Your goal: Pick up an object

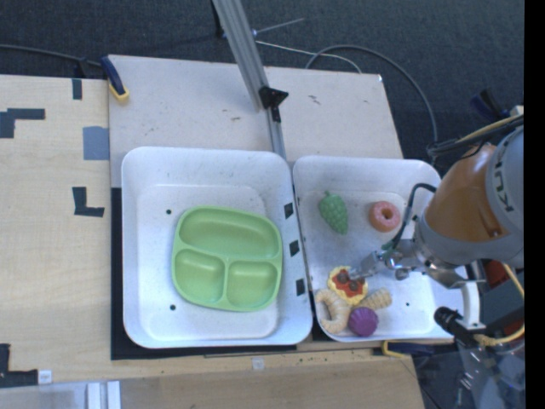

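Hard to make out the tool (368, 268): small, dark and blurred at the wrist's end, low over the right bin (409, 170), perhaps touching the red-and-yellow toy (347, 283); cannot tell how far apart its tips stand. Also in that bin: green grape cluster (334, 211), pink doughnut (385, 216), purple ball (363, 321), tan pretzel (331, 308). In the left bin (140, 228), a green divided plate (227, 258)
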Controlling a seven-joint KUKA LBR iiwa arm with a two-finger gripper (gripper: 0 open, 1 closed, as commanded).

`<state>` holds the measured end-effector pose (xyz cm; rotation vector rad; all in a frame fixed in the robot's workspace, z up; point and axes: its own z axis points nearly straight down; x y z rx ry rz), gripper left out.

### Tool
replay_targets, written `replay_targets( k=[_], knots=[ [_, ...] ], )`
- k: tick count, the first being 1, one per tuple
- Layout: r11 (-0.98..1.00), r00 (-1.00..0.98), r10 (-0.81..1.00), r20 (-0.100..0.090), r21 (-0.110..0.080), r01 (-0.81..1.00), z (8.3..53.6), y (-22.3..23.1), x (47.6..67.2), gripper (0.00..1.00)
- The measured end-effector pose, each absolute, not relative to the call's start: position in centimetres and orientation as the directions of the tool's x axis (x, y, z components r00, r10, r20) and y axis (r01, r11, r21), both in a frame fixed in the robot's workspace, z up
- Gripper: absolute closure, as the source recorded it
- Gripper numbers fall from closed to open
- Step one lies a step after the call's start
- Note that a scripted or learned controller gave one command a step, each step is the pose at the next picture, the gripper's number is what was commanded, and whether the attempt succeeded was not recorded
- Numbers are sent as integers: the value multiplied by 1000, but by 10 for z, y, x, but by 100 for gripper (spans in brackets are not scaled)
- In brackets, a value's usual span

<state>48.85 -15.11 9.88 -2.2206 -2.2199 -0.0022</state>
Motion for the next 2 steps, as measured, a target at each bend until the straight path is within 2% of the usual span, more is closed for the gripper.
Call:
replay_targets(
  k=[1,2],
  knots=[
    [2,-2,1000,1,3,1000,111,-151,490,100],
    [3,-3,1000,-1,4,1000,168,-145,498,100]
  ],
)
